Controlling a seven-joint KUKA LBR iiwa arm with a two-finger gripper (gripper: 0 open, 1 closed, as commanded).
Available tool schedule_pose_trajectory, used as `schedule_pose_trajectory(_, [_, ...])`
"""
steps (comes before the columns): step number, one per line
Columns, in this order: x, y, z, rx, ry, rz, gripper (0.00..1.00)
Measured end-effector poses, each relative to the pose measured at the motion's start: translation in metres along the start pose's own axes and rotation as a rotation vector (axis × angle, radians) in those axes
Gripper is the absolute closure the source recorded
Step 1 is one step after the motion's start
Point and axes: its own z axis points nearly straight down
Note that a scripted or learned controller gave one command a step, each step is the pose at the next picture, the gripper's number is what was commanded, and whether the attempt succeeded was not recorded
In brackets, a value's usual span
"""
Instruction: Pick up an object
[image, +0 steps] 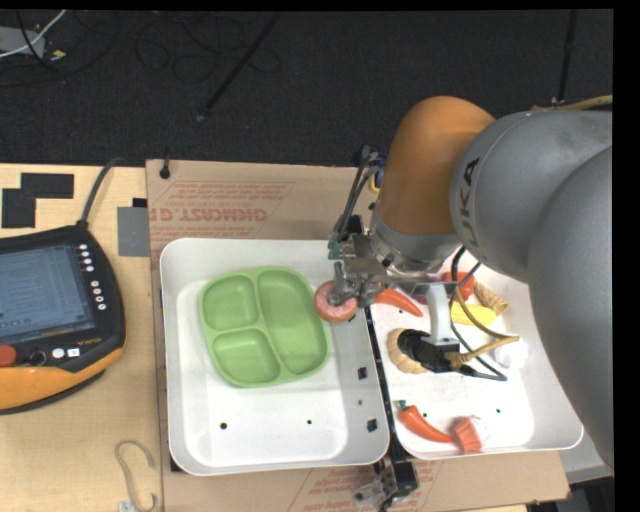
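1. At the far left of the bench we note a control pendant (45, 310), well apart from the bins and outside the work.

2. The left bin (172, 350) bears a green divided plate (262, 325), lying flat with its compartments facing up. It takes up the bin's upper middle. We judge it too broad for an easy pinch.

3. The pink ring (337, 304) sits at the left bin's right edge, just beside the plate's rim and close to the wall between the bins. We judge it to be the thing now attempted. It is round, so it has no long axis and points nowhere. Its face looks turned roughly up towards the camera, possibly a little tilted.

4. The gripper (348, 284) hangs directly above the ring, at or touching its upper edge. The wrist hides the grasping parts: we cannot tell whether it is wide, narrow or closed on the ring.

5. The right bin (545, 405) holds loose items: an orange piece (425, 424) near the front and a yellow piece (470, 315) partly under the arm.
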Motion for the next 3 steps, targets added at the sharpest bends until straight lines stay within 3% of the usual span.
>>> schedule_pose_trajectory(1, [-0.018, -0.007, 0.002, 0.004, -0.003, 0.005, 1.0])
schedule_pose_trajectory(2, [-0.007, 0.006, -0.009, 0.001, -0.001, 0.004, 1.0])
schedule_pose_trajectory(3, [-0.015, 0.0, -0.011, 0.003, -0.002, 0.004, 1.0])
